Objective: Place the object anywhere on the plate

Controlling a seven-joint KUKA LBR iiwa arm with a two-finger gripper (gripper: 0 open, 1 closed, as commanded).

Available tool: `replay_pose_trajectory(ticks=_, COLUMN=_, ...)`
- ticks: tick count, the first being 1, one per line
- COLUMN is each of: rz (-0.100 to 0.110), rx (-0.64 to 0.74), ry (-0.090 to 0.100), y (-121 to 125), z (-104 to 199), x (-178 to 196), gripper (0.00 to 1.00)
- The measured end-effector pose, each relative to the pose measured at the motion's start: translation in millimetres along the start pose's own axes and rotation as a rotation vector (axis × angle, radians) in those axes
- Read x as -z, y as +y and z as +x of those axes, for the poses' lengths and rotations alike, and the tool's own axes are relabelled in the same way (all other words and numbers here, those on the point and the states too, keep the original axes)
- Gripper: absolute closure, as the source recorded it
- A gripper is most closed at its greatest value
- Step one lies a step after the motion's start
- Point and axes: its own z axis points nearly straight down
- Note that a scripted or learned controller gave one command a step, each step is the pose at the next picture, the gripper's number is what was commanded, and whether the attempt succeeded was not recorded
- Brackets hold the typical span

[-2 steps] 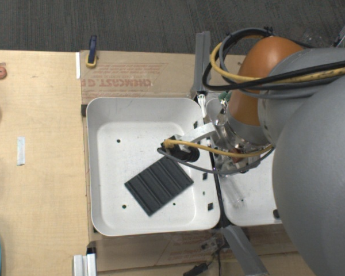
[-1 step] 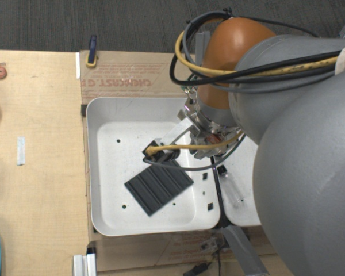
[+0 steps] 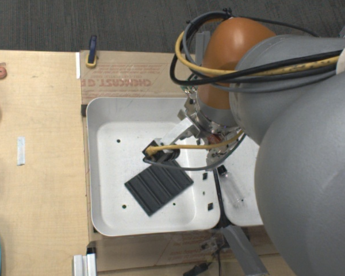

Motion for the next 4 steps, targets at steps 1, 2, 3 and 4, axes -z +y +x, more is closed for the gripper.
replay_pose_trajectory(ticks=1, rz=-0.001, rx=0.646, ry=0.000, y=-5, z=27, x=32, gripper=0.00)
replay_pose_trajectory(ticks=2, rz=0.000, rx=0.647, ry=-0.007, y=-5, z=27, x=39, gripper=1.00)
replay_pose_trajectory(ticks=3, rz=-0.002, rx=0.944, ry=0.002, y=21, z=-8, x=123, gripper=1.00)
replay_pose_trajectory(ticks=4, rz=-0.001, rx=1.026, ry=0.000, y=-38, z=-15, x=115, gripper=1.00)
